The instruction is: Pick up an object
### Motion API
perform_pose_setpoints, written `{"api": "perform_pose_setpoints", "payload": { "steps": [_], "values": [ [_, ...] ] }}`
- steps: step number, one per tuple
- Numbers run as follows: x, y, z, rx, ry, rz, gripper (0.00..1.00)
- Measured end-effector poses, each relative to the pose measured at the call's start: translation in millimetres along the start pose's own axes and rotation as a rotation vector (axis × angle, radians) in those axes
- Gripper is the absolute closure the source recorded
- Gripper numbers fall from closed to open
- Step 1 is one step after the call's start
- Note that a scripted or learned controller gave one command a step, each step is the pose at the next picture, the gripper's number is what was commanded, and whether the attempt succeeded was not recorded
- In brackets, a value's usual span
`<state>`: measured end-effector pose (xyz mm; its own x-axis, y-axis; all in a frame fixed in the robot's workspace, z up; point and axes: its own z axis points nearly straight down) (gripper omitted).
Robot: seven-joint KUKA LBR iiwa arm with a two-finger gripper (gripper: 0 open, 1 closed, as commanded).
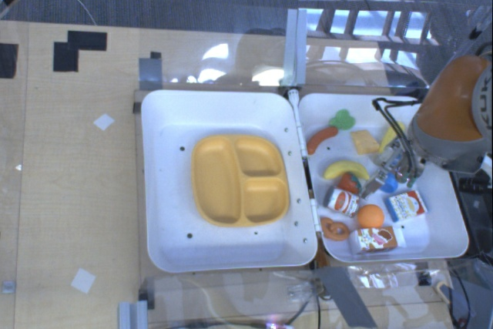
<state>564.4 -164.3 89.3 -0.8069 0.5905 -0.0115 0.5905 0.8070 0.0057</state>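
The right bin holds several toy foods. Among them are a green piece, a red sausage, a tan cracker, a banana, a small can and an orange. A brown ring and two white cartons lie near the bin's front. My gripper hangs low in the middle of this bin, just right of the banana and over a small blue item. The wrist hides what lies directly under it.
The left bin carries a yellow divided tray at its middle. A ridge separates the two bins. A metal frame stands behind the right bin. A yellow piece and a black cable sit beside my wrist.
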Motion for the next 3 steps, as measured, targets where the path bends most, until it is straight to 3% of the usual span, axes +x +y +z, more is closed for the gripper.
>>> {"api": "perform_pose_setpoints", "payload": {
  "steps": [1,2,3],
  "values": [
    [-22.0,75.8,1.8,-0.001,0.002,0.168,0.0],
    [-25.6,77.5,-13.4,-0.007,-0.01,0.16,1.0],
    [19.3,157.4,-148.0,-0.005,0.001,0.586,1.0]
  ]
}}
